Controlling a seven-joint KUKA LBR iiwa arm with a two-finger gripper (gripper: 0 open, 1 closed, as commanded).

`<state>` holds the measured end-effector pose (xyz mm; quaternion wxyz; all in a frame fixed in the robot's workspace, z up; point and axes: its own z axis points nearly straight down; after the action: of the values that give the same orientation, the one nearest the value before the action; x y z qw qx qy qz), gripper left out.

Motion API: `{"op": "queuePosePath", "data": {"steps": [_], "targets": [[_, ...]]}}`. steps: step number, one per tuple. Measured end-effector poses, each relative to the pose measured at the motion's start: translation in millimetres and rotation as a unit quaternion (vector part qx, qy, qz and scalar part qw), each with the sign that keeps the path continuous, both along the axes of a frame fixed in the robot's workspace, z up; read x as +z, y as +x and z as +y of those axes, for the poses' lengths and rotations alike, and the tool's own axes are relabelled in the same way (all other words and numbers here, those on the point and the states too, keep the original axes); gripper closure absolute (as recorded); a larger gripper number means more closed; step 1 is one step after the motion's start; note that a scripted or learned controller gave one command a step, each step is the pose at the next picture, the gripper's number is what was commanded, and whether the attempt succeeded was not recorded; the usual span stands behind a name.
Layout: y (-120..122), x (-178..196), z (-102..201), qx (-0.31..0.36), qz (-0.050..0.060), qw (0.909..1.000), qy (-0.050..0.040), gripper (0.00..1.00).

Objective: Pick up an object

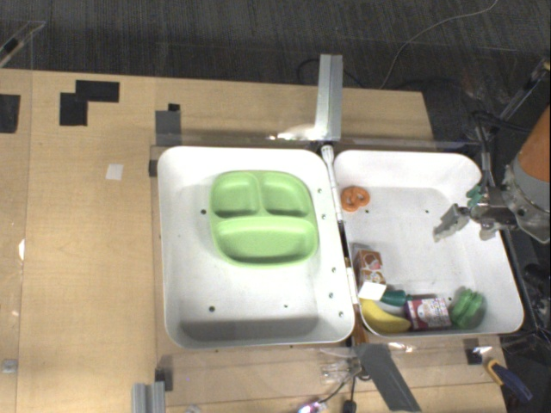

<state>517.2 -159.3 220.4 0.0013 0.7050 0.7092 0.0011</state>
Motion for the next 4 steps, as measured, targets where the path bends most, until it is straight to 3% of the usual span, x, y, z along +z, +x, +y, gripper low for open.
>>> {"op": "queuePosePath", "data": {"steps": [1, 2, 3, 4], "targets": [[-30.9, -60.5, 43.3, -0.040, 0.002, 0.9992, 0.0006, 0.00], [-26.4, -129.5, 27.7, -0.135, -0.004, 0.9908, 0.0017, 0.00], [-29.4, -66.0, 46.3, -0.232, 0.000, 0.9726, 0.0009, 0.00], [-29.2, 4.8, 51.3, -0.267, 0.000, 0.9638, 0.0009, 0.00]]}}
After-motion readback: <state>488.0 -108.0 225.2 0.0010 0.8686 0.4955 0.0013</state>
